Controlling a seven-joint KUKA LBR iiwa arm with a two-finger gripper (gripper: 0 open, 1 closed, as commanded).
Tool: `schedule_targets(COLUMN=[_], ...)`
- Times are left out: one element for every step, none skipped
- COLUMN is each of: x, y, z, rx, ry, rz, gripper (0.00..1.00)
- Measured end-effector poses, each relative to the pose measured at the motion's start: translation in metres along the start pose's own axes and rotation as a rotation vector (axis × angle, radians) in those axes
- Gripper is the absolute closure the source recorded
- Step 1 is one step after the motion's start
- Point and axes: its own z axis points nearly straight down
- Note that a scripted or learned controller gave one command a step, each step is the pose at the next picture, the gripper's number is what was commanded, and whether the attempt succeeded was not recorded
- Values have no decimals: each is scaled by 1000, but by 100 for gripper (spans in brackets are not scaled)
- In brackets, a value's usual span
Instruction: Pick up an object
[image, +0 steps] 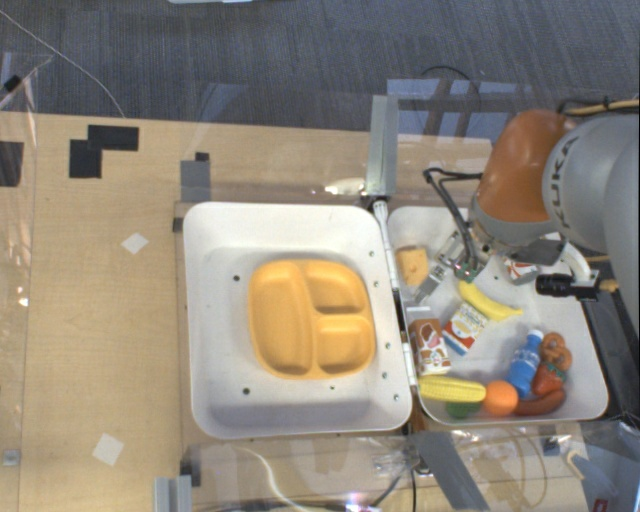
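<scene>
Clearly the step in hand is the approach to a pick, since nothing sits between the fingers; the gripper (448, 262) hangs over the upper part of the right bin (598, 400), its two thin fingers spread apart and pointing toward seven o'clock, with empty bin floor between them. The nearest candidate is the cracker-like tan block (411, 266), just beside the fingertips at nine o'clock; the banana (488, 301) lies near at four o'clock. To do this well, I judge the gripper should centre squarely over one item before descending; the tan block sits close to the bin's left wall, so the fingers would need to straddle it along the wall rather than across, or one finger may jam on the rim. The banana looks the easier target, lying free with clear floor on both long sides; closing across its narrow width should hold.

Further off, toward five and six o'clock, lie a small white carton (462, 329), a brown packet (427, 347), a corn cob (452, 388), an orange (502, 397) and a blue bottle (526, 363), crowded and touching, so riskier. The left bin (220, 400) holds a yellow divided tray (310, 316).

The arm (585, 180) enters from three o'clock, its orange band (525, 165) above the wrist, the wrist tilted down and leftward over the bin.
</scene>
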Motion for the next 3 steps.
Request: schedule_targets(x=[0, 0, -4], y=[1, 1, -23], z=[-8, -7, 7], rx=[0, 0, -3], ry=[0, 0, -2], rz=[-5, -5, 156], gripper=[100, 0, 0])
